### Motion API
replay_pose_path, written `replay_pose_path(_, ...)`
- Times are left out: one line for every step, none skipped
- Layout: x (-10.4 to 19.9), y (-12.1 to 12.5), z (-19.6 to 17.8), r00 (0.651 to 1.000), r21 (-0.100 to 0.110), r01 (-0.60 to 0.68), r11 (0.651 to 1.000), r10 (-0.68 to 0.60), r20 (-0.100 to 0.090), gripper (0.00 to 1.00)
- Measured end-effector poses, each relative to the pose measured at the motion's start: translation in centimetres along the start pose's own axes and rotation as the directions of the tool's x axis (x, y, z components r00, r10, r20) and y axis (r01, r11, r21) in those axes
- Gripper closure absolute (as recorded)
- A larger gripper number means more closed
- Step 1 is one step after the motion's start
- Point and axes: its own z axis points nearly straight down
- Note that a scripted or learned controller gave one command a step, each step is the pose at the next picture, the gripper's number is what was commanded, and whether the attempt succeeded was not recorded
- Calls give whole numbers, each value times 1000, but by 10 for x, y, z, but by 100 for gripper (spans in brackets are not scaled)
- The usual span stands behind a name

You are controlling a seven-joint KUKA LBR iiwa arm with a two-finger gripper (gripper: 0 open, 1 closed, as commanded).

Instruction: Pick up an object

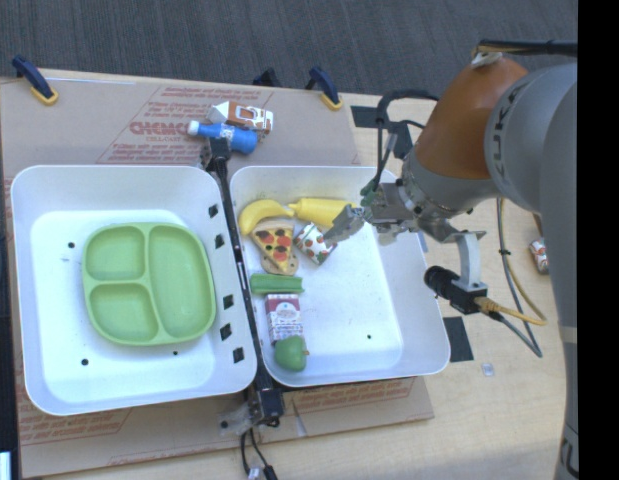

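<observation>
Claw (pixel 341 230) sits low over the right bin (pixel 414 308), near its upper middle, on the grey arm (pixel 489 138) with the orange band, which enters from the right. Whether the claw is spread or pressed together cannot be told from this slant. Its tip lies just beside, possibly touching, a small red-and-white patterned toy (pixel 314 245); no item is visibly between the fingers.

Toys cluster along the right bin's left side. Yellow corn-like piece (pixel 322 209) lies just above the claw tip, with a banana (pixel 261 214) to its left. Pizza slice (pixel 277 249) sits below the banana, beside the patterned toy. Further down: a green stick-shaped piece (pixel 276 284), then a small red carton (pixel 284 318), then a green round fruit (pixel 290 354) near the bottom-left corner.

Left bin (pixel 39 268) holds a green divided plate (pixel 149 283) with three compartments.

Above the bins, on the cardboard sheet (pixel 139 128) covering the tabletop, a blue-and-white bottle (pixel 224 134) lies next to a small milk-style carton (pixel 244 117). Blue-and-yellow clamps (pixel 34 78) grip the cardboard's top edge.
</observation>
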Motion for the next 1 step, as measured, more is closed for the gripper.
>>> replay_pose_path(-27, -82, 105, 1000, 3, 0, 1000, 0, -1, 0)
